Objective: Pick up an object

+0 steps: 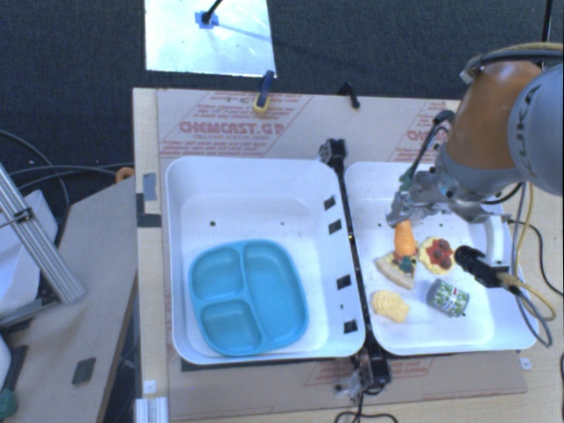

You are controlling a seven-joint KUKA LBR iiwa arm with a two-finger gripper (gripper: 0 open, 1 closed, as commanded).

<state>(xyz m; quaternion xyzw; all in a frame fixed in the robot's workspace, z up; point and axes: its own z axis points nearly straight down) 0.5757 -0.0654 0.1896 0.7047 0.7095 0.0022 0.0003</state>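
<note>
In the camera view the gripper (404, 220) hangs directly above the orange carrot (404, 237) in the right bin (374, 183); how far it is spread I cannot tell. Pizza slice (396, 269) lies just below the carrot, so descend straight and centred.

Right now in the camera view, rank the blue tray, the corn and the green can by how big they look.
1. Blue tray, by far the largest.
2. and 3. Corn and green can look alike, so I won't rank them.
</note>
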